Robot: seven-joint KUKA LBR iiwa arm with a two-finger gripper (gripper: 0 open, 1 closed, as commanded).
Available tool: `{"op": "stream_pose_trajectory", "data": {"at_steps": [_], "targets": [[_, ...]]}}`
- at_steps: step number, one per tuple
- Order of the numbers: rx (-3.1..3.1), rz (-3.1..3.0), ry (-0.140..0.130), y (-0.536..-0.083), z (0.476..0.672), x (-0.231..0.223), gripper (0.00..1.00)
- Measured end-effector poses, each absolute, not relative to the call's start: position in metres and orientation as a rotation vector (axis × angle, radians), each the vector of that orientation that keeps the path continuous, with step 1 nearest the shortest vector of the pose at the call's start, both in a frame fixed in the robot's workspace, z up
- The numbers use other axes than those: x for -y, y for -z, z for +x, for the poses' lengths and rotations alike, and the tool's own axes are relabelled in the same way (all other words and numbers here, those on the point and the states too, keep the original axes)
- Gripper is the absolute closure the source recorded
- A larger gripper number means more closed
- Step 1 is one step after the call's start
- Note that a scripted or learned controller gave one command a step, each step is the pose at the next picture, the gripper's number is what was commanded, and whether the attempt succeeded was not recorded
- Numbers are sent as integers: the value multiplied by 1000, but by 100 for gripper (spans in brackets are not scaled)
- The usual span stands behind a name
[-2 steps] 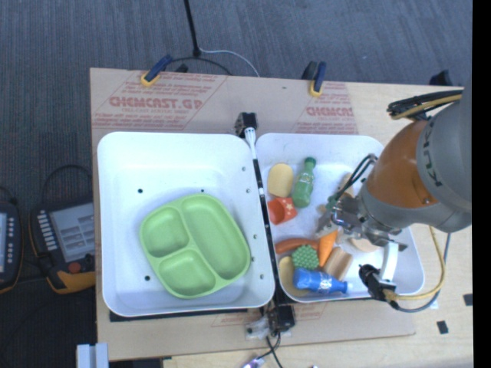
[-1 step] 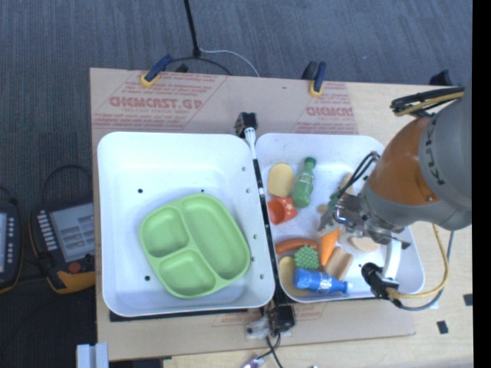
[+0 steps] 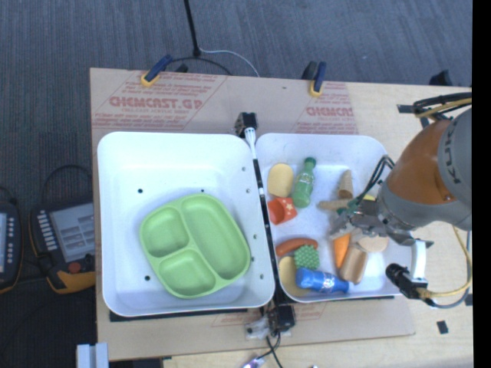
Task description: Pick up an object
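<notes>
Carrot (image 3: pixel 341 249) is seen in right bin (image 3: pixel 368 146), near its right edge toward the front, long axis roughly front-to-back, tip frontward. Gripper (image 3: pixel 354 219) is placed directly above its top end, reached in from the right. Finger state cannot be told; fingertips are lost in clutter. A tan roll (image 3: pixel 355 264) lies touching the carrot's right side; blue bottle (image 3: pixel 322 283) sits at front edge.

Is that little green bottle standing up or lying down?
Lying down. The green bottle rests on its side on the right bin's floor, its cap end pointing toward the far rim.
</notes>
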State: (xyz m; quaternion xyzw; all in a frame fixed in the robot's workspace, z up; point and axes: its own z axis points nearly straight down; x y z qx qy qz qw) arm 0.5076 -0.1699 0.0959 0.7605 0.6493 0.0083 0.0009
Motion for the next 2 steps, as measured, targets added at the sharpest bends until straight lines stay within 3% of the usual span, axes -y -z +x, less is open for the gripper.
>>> {"op": "stream_pose_trajectory", "data": {"at_steps": [1, 2], "targets": [[-1951, 2463, 1, -137, 557, 109, 100], [-1841, 2548, 3, -191, 493, 67, 100]]}}
